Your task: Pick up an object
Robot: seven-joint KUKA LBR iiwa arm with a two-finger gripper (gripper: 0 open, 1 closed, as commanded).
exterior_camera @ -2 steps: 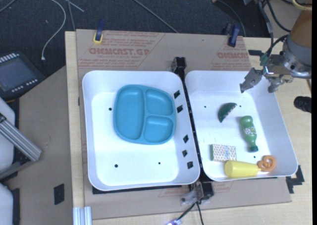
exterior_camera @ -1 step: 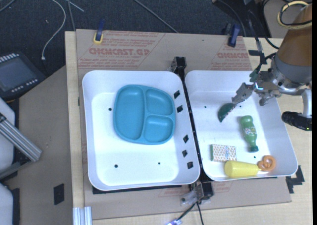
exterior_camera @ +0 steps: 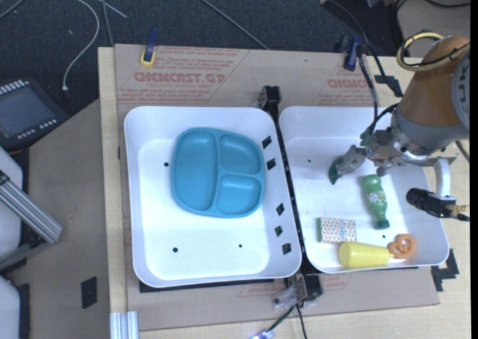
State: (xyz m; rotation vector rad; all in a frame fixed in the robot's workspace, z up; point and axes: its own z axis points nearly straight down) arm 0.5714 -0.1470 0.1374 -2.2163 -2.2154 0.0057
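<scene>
In the right bin (exterior_camera: 314, 132) lie a green bottle (exterior_camera: 375, 199), a small patterned packet (exterior_camera: 336, 228), a yellow lemon-shaped object (exterior_camera: 363, 254) and a small orange ring (exterior_camera: 403, 246). My gripper (exterior_camera: 357, 165) hangs over the bin's middle, just up and left of the green bottle's top. One dark finger (exterior_camera: 343, 166) points left and down toward the bin floor; a second one is near the bottle's cap. Nothing shows between the fingers.
The left bin (exterior_camera: 146, 203) holds a blue divided plate (exterior_camera: 218, 172). A black divider with clips (exterior_camera: 278, 173) runs between the bins. A black fitting (exterior_camera: 427, 201) sticks in at the right bin's right rim. Cables lie beyond the bench's far edge.
</scene>
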